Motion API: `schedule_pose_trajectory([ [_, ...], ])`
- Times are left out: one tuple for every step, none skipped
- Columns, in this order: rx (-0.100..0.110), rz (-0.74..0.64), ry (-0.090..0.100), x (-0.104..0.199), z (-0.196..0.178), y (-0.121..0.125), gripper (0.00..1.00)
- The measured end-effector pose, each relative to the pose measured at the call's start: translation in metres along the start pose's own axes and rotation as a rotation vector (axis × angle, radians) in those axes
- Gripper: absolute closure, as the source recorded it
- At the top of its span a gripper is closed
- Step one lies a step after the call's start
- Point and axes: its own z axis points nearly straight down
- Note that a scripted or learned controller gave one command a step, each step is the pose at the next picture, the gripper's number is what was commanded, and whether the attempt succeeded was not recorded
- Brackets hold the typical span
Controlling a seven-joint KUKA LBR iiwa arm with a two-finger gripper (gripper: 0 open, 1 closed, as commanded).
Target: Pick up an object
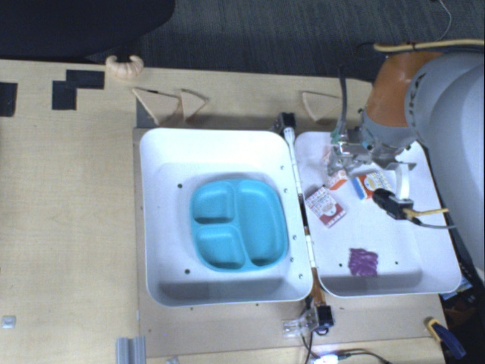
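The gripper [342,156] hangs low over the small orange-and-white packet [339,180]; finger state unclear, so centre squarely before lifting.

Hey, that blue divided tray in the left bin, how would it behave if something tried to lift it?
The blue tray looks like moulded plastic, so probably stiff and light. It lies flat with a low rim, so unlikely to tip or roll. Its smooth surface and width may make it slip from a narrow tool.
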Motion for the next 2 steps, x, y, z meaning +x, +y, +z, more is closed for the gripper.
schedule_pose_trajectory([
  [0.005, 0.004, 0.003, 0.053, -0.070, -0.038, 1.00],
  [0.008, 0.004, 0.003, 0.095, -0.101, -0.137, 1.00],
])
